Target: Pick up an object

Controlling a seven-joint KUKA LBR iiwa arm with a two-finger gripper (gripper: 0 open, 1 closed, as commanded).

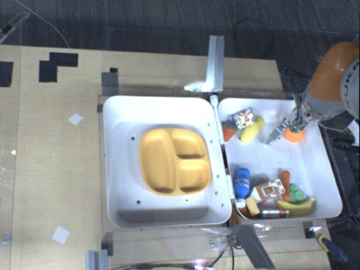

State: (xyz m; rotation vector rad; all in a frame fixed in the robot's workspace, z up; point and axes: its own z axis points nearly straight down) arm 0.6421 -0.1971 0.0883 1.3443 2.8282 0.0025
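1. gripper (288,126) low in right bin (329,167), beside small orange object (295,134).
2. whether it is spread or pinching: cannot tell.
3. judgement: nothing lifted yet; grasp and raise remain.

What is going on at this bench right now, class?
A grey robot arm with an orange band reaches in from the right over the right bin, which holds a jumble of toy food. Its end effector sits low near the bin's far side, right beside a small orange toy and not far from a toy corn cob. Nothing looks lifted yet. The left bin holds a yellow divided tray.
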